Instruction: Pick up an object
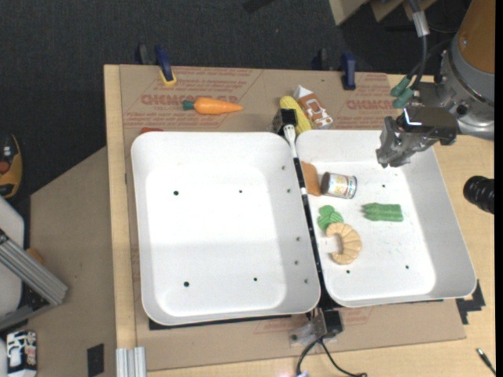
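Bench w/ two bins (157, 159); arm angled from right, tool (391, 157) over right bin, grip state unclear.

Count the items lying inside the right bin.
5. An orange piece against the bin's left wall, a small can beside it, a green block mid-bin, a green leafy piece and a tan croissant below. The gripper may hide more.
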`<state>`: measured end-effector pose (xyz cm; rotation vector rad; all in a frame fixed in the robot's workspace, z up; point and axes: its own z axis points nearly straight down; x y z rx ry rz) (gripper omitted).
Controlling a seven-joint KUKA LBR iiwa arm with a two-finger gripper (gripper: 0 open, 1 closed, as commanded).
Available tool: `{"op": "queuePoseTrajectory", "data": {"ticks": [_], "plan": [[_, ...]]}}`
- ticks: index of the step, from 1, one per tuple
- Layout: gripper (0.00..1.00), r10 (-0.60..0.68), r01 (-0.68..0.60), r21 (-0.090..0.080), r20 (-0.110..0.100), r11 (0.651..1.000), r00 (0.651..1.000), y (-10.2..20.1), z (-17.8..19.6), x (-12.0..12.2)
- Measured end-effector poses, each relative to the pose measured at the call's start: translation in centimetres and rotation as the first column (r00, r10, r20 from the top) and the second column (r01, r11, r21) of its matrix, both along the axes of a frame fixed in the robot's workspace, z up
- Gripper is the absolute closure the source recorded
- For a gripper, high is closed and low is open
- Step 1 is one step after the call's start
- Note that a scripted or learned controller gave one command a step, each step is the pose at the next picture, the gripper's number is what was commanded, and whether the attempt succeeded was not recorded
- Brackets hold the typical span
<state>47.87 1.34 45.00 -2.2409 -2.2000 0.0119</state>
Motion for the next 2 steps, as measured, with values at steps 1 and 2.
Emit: {"op": "queuePoseTrajectory", "data": {"ticks": [1,2], "plan": [[1.00,0.026,-0.026,0.007,0.012,1.000,1.000,7.5,3.6,0.1],[1.00,0.030,-0.030,0.009,0.013,1.000,0.999,16.7,8.8,0.0]]}}
